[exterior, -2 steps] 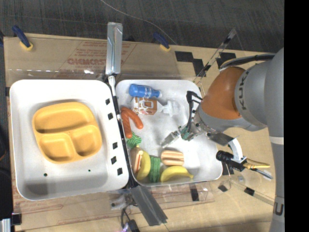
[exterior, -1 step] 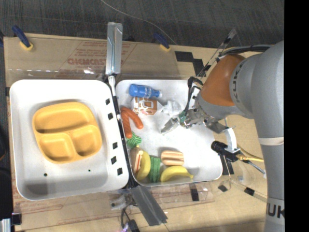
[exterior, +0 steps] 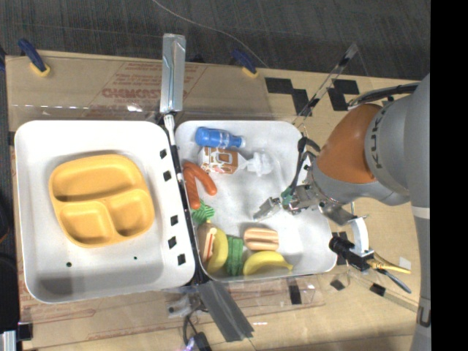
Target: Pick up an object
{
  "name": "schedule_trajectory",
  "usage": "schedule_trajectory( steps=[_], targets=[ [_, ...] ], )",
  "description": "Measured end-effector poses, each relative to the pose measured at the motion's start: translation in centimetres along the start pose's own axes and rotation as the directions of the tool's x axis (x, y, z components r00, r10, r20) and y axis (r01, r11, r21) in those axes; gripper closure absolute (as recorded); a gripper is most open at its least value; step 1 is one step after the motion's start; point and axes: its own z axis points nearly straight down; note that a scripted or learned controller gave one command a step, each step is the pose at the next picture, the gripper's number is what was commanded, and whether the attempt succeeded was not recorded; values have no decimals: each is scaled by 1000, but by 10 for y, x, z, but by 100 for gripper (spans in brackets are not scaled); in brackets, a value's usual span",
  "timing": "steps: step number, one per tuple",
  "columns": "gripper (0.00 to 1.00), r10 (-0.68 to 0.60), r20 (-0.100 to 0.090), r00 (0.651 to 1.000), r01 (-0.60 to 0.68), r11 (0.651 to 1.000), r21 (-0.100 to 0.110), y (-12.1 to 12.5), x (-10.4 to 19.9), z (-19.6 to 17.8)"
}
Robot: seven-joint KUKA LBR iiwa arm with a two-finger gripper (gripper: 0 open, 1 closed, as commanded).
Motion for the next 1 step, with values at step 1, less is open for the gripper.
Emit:
schedule_trajectory(
  steps=[1],
  targets=[
    [0, -189, -2, 982, 189, 982, -1, -27, 57, 13]
  ],
)
